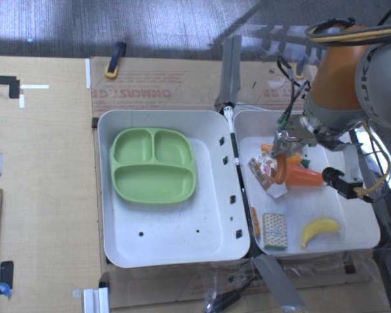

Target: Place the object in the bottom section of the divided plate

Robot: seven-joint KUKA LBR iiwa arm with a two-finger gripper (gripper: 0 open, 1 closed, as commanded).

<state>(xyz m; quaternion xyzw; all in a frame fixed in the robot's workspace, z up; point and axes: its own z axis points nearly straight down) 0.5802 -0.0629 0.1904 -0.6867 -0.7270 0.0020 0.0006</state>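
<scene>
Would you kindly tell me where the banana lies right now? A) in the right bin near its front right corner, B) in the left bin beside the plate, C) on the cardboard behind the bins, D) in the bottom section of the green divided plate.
A: the banana lies on the floor of the right bin near its front right corner, well apart from the green divided plate in the left bin.

Pale wood bench top point(39, 175) under everything. Brown cardboard sheet point(156, 87) with reversed red print beyond it, toward far edge. Dark grey ribbed floor point(117, 12) past that, streaked with bluish light. Yellow-and-black clamp point(115, 59) at cardboard's far edge. Black L-shaped bracket point(6, 83) and white tape marks point(32, 89) left of cardboard. Grey metal upright point(231, 70) right of it.
</scene>
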